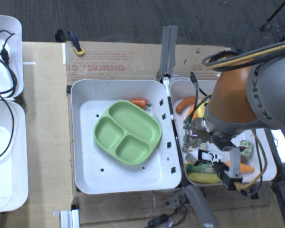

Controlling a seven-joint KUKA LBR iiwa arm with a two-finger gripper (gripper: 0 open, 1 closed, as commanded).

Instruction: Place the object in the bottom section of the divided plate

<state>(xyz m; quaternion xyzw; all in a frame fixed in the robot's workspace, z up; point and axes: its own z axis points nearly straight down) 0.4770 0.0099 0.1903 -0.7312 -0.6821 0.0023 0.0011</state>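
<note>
- At the far left, white tubs (4,127) sit at the edge of the tabletop (42,127), with black cables (2,75) looping over them.
- On the far side of the tabletop, a small blue and yellow clamp (75,42) lies near the edge.
- The left bin (80,141) holds the green divided plate (128,132), which lies flat and turned at an angle; it has one long section on its far side and two smaller sections on its near side, all of them bare.
- An orange carrot (138,103) lies just beyond the plate's far rim, touching or nearly touching it, on the floor of the left bin.
- A grey upright divider (168,51) rises between the two bins at their far edge.
- The right bin (178,87) holds the toy foods: an orange sausage-shaped piece (184,104) near its far left corner, a yellow piece (199,109) beside it, a yellow banana (204,177) with a green item (198,168) along the near wall, and another orange carrot (246,167) to the right.
- The arm (247,94) reaches in from the right and hangs over the right bin, its orange band above the wrist covering much of the bin.
- The jaws (199,144) sit low over the middle of the right bin among cables and fittings; I cannot tell how they stand or whether anything is between them.
</note>
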